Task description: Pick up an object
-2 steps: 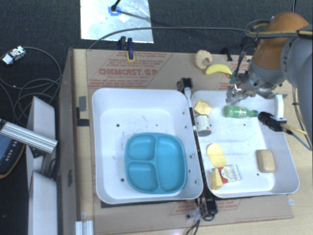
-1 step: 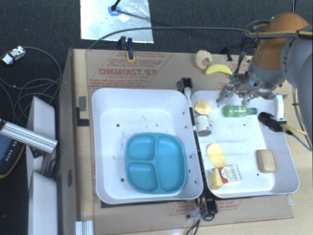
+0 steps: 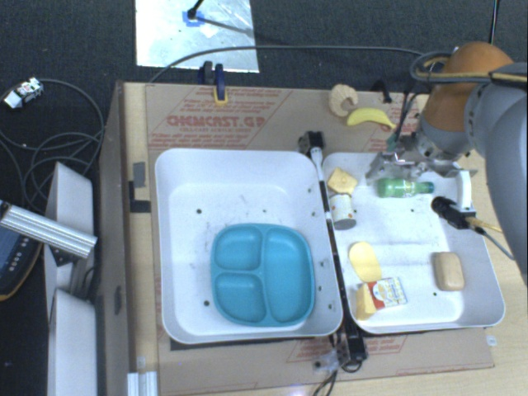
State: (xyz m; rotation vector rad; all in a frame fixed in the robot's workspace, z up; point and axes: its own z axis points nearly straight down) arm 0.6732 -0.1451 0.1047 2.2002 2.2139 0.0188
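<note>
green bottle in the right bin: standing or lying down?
Lying down. The green bottle rests on its side on the right bin's floor, long axis running left-right, just below the gripper.

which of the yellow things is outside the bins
The banana: it lies on the board behind the right bin. The yellow oval piece and the small carton both lie inside that bin.

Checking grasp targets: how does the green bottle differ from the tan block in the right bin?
The green bottle is translucent green, long and lying on its side; the tan block is opaque, short and rounded. The green bottle lies at the bin's far end, right under the gripper; the tan block sits near the front right corner, apart from it. Both rest on the right bin floor.
</note>
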